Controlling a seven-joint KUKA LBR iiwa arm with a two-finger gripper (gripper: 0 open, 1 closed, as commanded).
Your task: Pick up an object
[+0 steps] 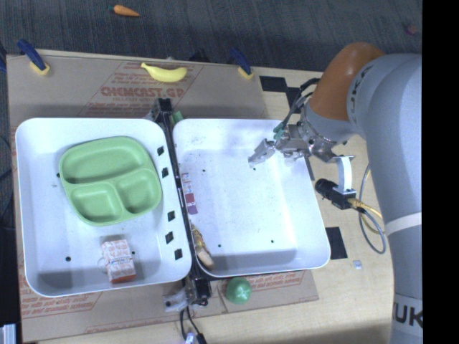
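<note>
The end effector (pixel 258 155) is hovering over the upper right part of the right bin (pixel 244 253), reaching in from the right on the grey arm (pixel 387 120) with its orange band. Nothing is showing in its grasp, and at this angle whether it is apart or together cannot be told. The white floor under it is lying bare.

The things to pick are sitting elsewhere. A green divided tray (pixel 107 176) is lying flat in the upper half of the left bin (pixel 32 192), and a small red-and-white carton (pixel 117 259) is sitting just below it, near that bin's front edge and apart from the tray. A thin tan item (pixel 201 251) is lying at the lower left rim of the right bin, beside the seam where the two bins are meeting; what it is stays unclear.

Outside the bins, a yellow banana (pixel 165 71) is resting on the cardboard (pixel 107 92) covering the bench behind the left bin, and a green ball (pixel 238 290) is sitting on the cardboard just in front of the right bin. Blue clamps (pixel 34 56) are gripping the cardboard's back edge. A small orange object (pixel 126 10) is lying on the dark floor beyond the bench.
</note>
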